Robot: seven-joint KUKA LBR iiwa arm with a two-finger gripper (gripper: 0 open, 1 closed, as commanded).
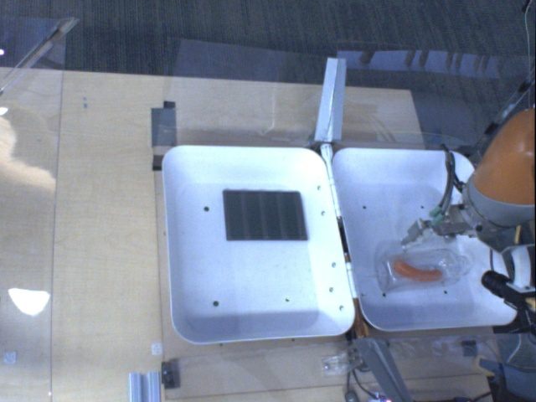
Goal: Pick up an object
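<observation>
While the gripper (421, 230) is poised just above the clear bottle (421, 268) in the right bin (377, 182), the approach step is judged current; finger state cannot be told; descent is required next.

Looks like a robotics lab setup to me: a plain wooden bench (100, 249) carries two shallow white bins (180, 249) side by side, split by a metal divider rail (330, 107) at top center, with a dark ridged panel (265, 215) in the left bin. Clear plexiglass sheets (33, 182) guard the left of the frame, bare cables and brackets (368, 371) hang off the bottom edge, and the grey-and-orange industrial arm (507, 170) pokes in at right. Grey office-style carpet (251, 15) runs across the top.
</observation>
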